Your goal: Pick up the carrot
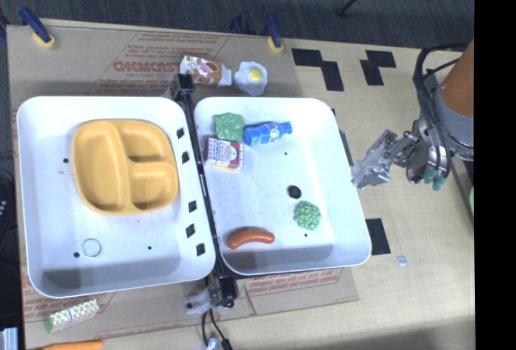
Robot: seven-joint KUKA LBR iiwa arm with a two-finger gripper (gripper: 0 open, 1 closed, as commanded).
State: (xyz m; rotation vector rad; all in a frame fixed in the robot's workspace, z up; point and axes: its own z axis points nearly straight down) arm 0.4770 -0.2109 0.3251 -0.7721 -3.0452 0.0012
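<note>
The carrot (250,238), a short orange-red piece, lies flat near the front wall of the right bin (343,131). My gripper (372,165) hangs outside that bin, just past its right rim over the bench, pointing left. It is well to the right of the carrot and further back, and nothing is in it. The grey arm with its orange band enters from the right edge.
The right bin also holds a green block (229,126), a blue bottle (267,133), a red-and-white packet (224,153) and a green broccoli-like piece (306,215). A yellow divided tray (125,165) sits in the left bin. Small items (218,72) lie behind the bins.
</note>
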